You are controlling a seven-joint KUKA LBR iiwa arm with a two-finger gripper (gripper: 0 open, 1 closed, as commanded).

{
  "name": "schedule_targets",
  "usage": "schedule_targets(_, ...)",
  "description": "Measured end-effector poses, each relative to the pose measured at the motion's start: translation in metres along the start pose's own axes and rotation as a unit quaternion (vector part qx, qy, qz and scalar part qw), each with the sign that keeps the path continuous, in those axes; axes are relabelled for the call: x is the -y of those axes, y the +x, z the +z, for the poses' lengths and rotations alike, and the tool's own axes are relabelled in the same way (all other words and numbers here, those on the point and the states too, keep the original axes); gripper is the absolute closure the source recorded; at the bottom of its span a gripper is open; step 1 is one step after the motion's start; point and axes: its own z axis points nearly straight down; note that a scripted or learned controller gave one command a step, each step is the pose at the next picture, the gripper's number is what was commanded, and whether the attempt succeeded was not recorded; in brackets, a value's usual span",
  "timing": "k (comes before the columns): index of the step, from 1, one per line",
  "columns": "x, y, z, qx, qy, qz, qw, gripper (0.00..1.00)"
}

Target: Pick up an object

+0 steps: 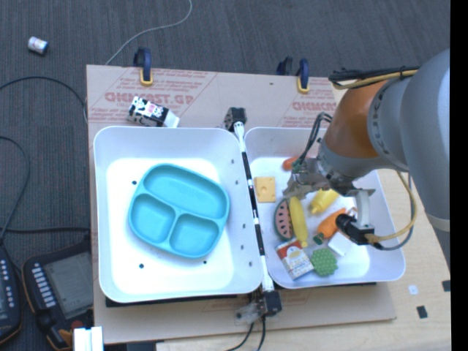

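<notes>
two white bins: left bin (117,145) holds a blue tray (178,210), right bin (387,265) toy food; end effector (311,183) state unclear.

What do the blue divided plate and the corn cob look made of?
Blue divided plate: probably moulded plastic, smooth with a soft sheen, rounded compartment edges. Corn cob: likely toy plastic or rubber, uniform bright yellow; its surface detail is too small to tell.

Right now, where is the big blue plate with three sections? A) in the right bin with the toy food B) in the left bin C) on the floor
B: the blue plate lies flat in the left bin, while the toy food, such as the corn, sits in the right bin.
</notes>
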Motion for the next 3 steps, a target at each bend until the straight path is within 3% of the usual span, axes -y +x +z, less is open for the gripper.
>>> schedule_targets(1,-0.0002,0.0,-0.0094,0.0,0.0,0.0,1.0,1.0)
schedule_targets(2,-0.0001,0.0,-0.0092,0.0,0.0,0.0,1.0,0.0)
schedule_targets(3,-0.0005,-0.0002,-0.019,0.001,0.0,0.0,1.0,1.0)
